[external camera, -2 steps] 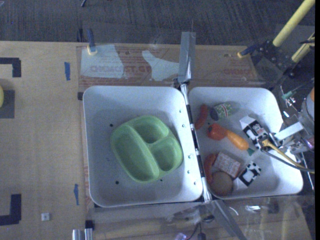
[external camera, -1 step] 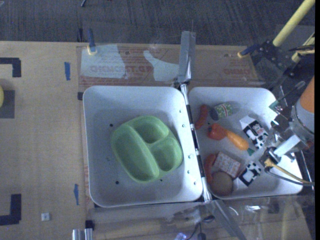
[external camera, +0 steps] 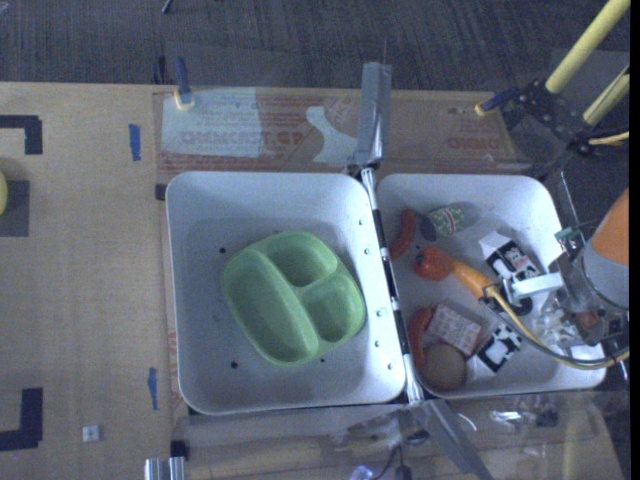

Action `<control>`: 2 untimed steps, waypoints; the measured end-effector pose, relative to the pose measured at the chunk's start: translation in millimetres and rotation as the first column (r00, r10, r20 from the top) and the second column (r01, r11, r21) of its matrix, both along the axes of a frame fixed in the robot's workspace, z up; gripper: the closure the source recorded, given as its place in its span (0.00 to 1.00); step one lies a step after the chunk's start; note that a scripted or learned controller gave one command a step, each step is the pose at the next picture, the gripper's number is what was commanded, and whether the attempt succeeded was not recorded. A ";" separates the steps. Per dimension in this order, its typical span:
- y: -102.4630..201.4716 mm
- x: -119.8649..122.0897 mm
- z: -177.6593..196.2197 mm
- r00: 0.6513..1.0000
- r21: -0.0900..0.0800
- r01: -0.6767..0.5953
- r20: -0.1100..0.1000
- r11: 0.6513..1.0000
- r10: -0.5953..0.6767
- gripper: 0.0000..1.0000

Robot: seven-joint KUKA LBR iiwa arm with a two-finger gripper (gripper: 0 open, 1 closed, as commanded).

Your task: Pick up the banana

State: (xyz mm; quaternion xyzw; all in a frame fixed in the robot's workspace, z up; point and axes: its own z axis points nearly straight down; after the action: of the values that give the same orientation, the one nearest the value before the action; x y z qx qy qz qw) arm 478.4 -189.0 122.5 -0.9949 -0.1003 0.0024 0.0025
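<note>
**Two bins, side by side**

You have the shallow white left bin [external camera: 190,268] holding a green three-compartment plastic tray [external camera: 292,295] near its middle. The shallow white right bin [external camera: 540,198] touches it at 3 o'clock; in it, a red sausage-shaped toy [external camera: 402,233] lies at 10 o'clock and a brown round toy [external camera: 445,366] at 7 o'clock.

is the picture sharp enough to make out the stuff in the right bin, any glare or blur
Camera view: soft overall, with small items in the right bin smeared together; the gripper area is a blurred tangle of white parts and a yellow cable; the white bin walls look washed out; the green tray in the left bin reads clearly, with a faint shadow beneath.
</note>
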 end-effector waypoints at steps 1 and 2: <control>0.0 0.0 0.0 1.000 0.000 0.000 0.000 1.000 0.000 0.00; 18.6 40.3 -36.9 0.955 -0.003 -0.296 0.006 0.955 0.296 0.00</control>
State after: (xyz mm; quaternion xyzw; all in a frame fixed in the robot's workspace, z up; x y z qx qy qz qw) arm 518.7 -170.4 85.6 -0.9688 -0.2480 -0.0002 0.0007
